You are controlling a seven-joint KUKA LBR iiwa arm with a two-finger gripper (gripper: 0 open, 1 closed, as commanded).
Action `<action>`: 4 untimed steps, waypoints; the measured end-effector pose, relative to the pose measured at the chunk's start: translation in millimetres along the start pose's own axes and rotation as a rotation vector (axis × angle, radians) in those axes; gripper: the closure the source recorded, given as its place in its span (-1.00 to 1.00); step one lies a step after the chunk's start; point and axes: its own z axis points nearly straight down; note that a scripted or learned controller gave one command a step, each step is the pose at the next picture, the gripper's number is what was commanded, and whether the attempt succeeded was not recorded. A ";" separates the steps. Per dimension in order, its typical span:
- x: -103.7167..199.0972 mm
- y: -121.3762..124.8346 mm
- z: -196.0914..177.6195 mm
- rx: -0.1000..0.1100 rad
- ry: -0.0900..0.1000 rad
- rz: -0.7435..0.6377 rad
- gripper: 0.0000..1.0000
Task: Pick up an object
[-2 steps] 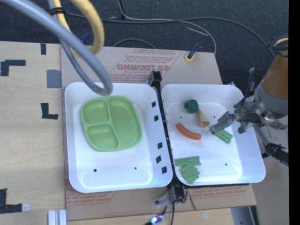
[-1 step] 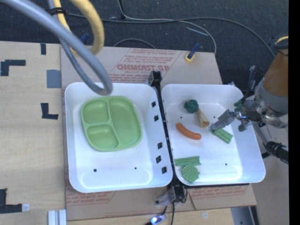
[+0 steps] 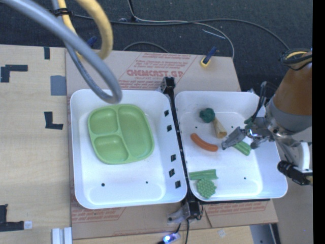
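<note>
In the right bin, my gripper hangs low over the bin's middle, reaching in from the right. Its fingers are open and spread to either side of a small green block lying on the bin floor. Nothing is lifted. An orange sausage-shaped piece lies just left of the gripper. Farther back are a beige cone-like piece and a dark teal lump.
A flat green strip and a round, bumpy green piece lie near the right bin's front edge. The left bin holds a green divided plate. A grey hose hangs over the left bin's back corner.
</note>
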 end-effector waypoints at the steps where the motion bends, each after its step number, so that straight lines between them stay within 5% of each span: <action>1: 3.4 -6.2 63.4 0.003 0.001 0.001 -1.00; 2: 9.1 -2.4 124.9 -0.003 -0.001 0.000 -1.00; 3: 8.7 -2.0 111.3 -0.005 -0.001 0.000 1.00; 4: 12.1 2.7 68.3 -0.008 -0.001 -0.001 1.00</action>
